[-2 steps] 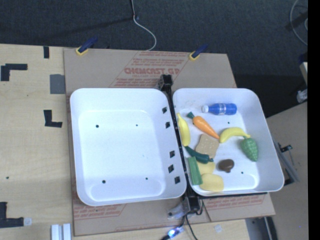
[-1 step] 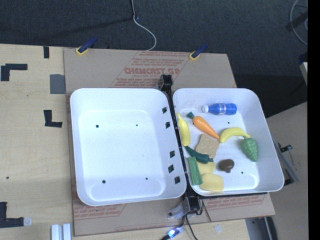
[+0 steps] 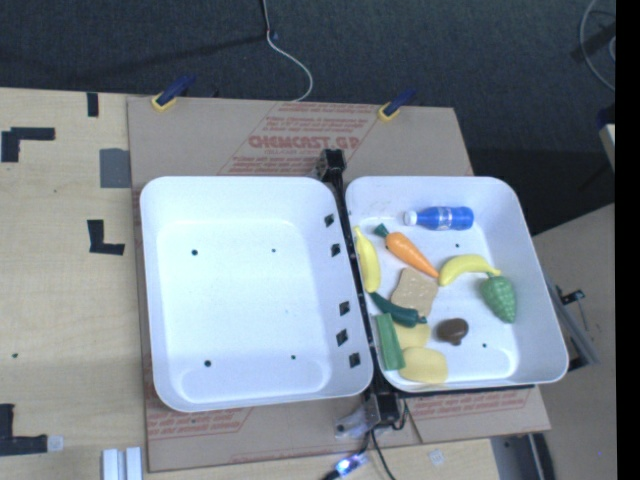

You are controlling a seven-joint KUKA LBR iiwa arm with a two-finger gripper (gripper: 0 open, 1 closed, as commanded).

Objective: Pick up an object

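Note:
The right bin (image 3: 530, 268) holds several toy foods. A blue bottle (image 3: 440, 218) lies near its far side. Below it an orange carrot (image 3: 408, 251) slants toward a tan cracker (image 3: 414, 290). A yellow banana (image 3: 467, 266) curves at the right, with a green strawberry-shaped piece (image 3: 500, 298) beside it. Another banana (image 3: 368, 260) lies along the left wall. A dark green pepper (image 3: 394, 309), a green cucumber (image 3: 389, 342), a yellow lemon-like piece (image 3: 425, 365) and a small brown piece (image 3: 453, 331) sit near the front.
The left bin (image 3: 160, 268) stands beside the right one on a cardboard sheet (image 3: 290, 138) held by two clamps. A white cable (image 3: 285, 53) runs down from the top onto the cardboard. The wooden bench (image 3: 60, 268) extends to the left.

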